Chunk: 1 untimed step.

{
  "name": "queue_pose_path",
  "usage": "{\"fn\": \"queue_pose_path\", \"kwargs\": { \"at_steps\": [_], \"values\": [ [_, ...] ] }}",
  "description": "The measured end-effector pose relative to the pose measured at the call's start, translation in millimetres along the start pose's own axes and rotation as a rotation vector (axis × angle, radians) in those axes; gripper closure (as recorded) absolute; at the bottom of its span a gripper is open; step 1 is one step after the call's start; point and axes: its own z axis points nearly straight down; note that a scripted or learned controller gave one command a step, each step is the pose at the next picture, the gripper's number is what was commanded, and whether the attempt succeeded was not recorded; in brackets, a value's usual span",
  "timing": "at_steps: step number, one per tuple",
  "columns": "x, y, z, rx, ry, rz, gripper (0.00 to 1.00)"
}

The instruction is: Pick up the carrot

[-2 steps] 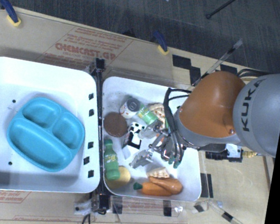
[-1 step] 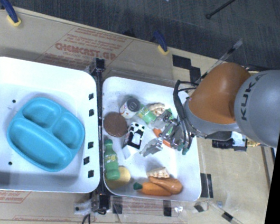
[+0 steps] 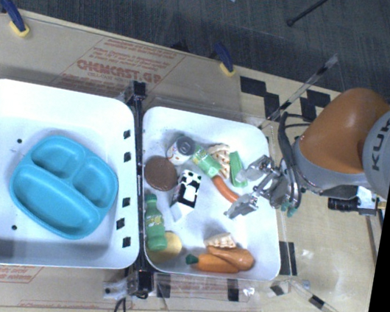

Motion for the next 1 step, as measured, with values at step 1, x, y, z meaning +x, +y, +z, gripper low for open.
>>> {"fn": "queue_pose_path", "kwargs": {
  "at_steps": [1],
  "values": [
    [74.8, 56.7, 65.8, -0.006, 0.002, -0.094, 0.0]
  ]
}}
